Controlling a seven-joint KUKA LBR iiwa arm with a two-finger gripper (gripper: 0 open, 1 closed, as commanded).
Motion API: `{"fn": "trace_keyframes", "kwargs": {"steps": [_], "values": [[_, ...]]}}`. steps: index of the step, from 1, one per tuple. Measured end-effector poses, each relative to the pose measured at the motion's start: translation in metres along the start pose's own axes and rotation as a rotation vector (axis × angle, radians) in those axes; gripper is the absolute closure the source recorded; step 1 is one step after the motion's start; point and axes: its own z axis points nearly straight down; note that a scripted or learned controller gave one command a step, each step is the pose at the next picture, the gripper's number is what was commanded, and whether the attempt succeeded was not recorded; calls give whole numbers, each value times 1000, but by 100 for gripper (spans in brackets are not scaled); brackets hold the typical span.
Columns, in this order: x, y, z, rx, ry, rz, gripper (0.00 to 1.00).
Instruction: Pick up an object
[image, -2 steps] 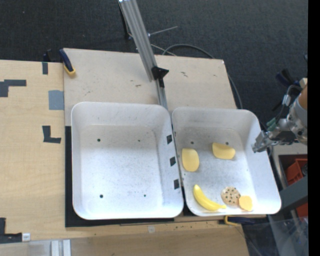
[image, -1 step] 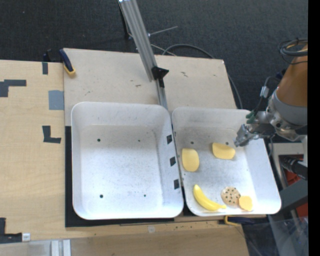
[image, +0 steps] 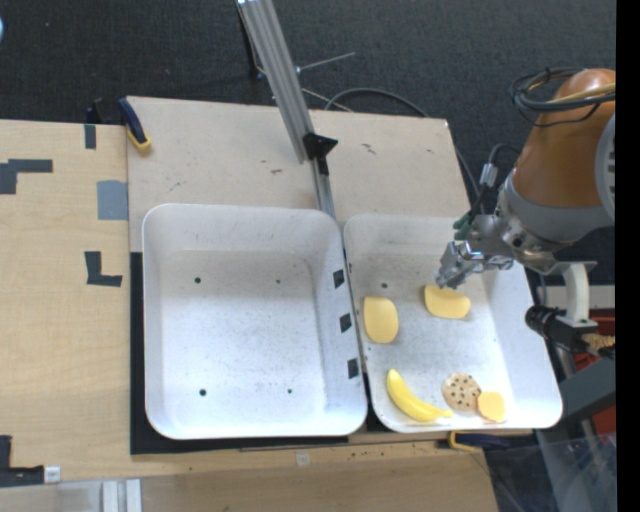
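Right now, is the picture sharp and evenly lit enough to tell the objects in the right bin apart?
Camera view: lighting soft and even, no glare on the right bin; banana and cookie readable; the hand looks slightly soft; shadows faint.

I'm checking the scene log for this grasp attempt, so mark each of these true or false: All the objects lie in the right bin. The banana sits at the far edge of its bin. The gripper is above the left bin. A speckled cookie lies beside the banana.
1. All objects lie in the right bin: true.
2. The banana sits at the far edge: false, it lies near the front edge.
3. The gripper is above the left bin: false, it is over the right bin, beside a yellow piece.
4. A speckled cookie lies beside the banana: true.
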Motion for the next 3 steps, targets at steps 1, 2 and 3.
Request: {"fn": "trace_keyframes", "kwargs": {"steps": [1,2,3], "values": [[56,21,15,2,0,0,100],[118,32,24,2,0,-1,100],[174,38,25,1,0,-1,100]]}}
